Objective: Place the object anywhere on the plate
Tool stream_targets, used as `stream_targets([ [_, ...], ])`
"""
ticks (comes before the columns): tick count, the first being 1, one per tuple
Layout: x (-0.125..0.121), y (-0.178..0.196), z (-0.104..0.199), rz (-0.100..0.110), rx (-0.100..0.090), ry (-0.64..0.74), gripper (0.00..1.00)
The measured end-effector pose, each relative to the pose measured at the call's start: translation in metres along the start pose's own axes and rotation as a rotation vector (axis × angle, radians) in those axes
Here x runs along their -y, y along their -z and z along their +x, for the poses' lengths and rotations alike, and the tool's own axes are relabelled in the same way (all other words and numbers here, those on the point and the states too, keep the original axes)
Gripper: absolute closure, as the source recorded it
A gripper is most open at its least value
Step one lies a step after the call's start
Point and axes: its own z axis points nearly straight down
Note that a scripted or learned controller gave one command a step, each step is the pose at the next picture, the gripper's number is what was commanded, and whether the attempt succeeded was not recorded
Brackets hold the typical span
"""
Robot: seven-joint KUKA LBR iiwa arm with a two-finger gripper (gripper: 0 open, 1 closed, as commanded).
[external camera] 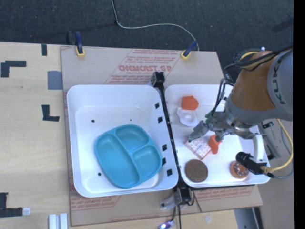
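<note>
Hovering low in the right bin, the end effector (206, 133) sits over a packet (198, 148); its grip I cannot tell. A square, centred pinch first, then across to the plate (127, 155).

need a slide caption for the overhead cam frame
Tool hovers over small items in the right bin; blue plate waits in the left bin.

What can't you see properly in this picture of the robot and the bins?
- Gripper, camera view: too small and blurry to tell how its fingers stand, or whether they hold anything.
- Red-and-white packet: its print is too small to read.
- Right bin: the arm hides part of its floor.
- Round thing by the bin's corner: a black part covers its edge, so what it is stays unclear.
</note>
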Motion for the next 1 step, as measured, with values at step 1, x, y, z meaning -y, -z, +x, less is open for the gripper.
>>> stream_targets([
  [1,-0.003,0.006,0.0001,-0.013,0.002,0.003,0.0],
])
